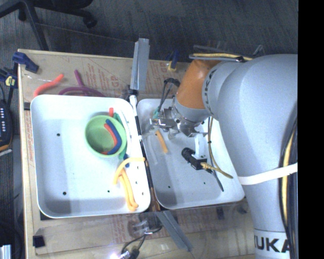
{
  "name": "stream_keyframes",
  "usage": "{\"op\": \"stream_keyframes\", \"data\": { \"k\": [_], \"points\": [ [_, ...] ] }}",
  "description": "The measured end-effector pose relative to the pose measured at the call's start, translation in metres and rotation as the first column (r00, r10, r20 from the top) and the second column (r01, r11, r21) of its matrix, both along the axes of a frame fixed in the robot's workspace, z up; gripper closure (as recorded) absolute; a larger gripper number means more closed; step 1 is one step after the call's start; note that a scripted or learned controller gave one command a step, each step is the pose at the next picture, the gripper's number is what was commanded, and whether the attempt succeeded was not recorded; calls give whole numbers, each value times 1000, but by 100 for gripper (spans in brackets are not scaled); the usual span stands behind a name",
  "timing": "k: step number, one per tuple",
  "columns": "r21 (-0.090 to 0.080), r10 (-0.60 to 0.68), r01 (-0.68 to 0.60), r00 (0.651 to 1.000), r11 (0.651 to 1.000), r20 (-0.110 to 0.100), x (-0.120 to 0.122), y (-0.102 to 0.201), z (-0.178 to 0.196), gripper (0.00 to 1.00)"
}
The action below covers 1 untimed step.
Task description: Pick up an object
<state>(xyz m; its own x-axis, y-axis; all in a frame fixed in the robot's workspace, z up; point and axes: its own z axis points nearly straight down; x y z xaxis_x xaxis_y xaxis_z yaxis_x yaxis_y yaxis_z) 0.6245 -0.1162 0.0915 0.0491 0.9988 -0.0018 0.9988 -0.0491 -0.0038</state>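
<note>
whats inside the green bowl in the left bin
The green bowl holds curved strips: a blue one and a red one, plus a green one along its upper rim. Their lower ends and whatever lies beneath them are covered.

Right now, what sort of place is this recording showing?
Probably a robot lab's picking bench: a grey arm reaches over two white bins on a board, with an office chair base on carpet behind.

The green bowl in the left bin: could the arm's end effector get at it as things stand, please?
Probably yes: the green bowl lies open from above, and the end effector hovers just across the bins' divider.
</note>
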Motion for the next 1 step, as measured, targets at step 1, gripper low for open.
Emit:
{"op": "stream_keyframes", "data": {
  "k": [1],
  "points": [
    [2,1,-1,1000,1000,0,1,0,11,100]
  ]
}}
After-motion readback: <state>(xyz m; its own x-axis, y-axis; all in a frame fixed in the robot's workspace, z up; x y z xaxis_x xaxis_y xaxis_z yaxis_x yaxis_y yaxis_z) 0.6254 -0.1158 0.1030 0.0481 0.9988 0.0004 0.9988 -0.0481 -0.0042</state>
